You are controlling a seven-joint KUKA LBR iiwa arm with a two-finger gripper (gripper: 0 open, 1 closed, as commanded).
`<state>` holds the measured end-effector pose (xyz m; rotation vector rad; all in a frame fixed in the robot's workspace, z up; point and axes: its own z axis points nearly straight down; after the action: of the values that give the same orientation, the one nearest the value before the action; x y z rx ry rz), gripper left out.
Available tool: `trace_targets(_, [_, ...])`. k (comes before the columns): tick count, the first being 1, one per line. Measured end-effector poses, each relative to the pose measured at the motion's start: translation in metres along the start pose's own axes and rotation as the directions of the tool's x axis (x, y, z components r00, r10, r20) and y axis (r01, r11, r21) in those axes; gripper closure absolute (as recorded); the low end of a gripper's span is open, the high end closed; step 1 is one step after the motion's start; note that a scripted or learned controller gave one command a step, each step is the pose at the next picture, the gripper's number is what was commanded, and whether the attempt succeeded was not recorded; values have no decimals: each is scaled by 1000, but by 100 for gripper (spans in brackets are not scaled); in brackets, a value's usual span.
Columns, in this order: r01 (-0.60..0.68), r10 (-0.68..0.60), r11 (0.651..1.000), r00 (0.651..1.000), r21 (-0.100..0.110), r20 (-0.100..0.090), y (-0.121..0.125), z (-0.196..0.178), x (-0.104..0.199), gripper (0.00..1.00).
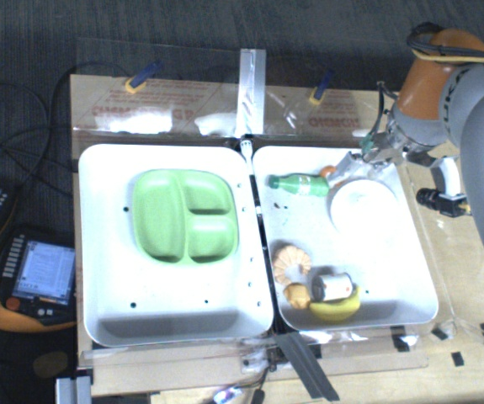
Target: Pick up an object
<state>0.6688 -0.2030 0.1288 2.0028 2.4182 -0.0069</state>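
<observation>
The gripper is hovering at the right bin's far corner, its opening hard to tell. The green bottle is lying just leftward, long axis crosswise.

So the grey KUKA arm with the orange band above its wrist comes in from the upper right, bent down and toward the left. Its two-finger gripper sits low at the arm's left end.
</observation>
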Motion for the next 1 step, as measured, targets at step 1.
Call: trace_targets(1, [221,-221,975,975,0,0,2,32,0,0])
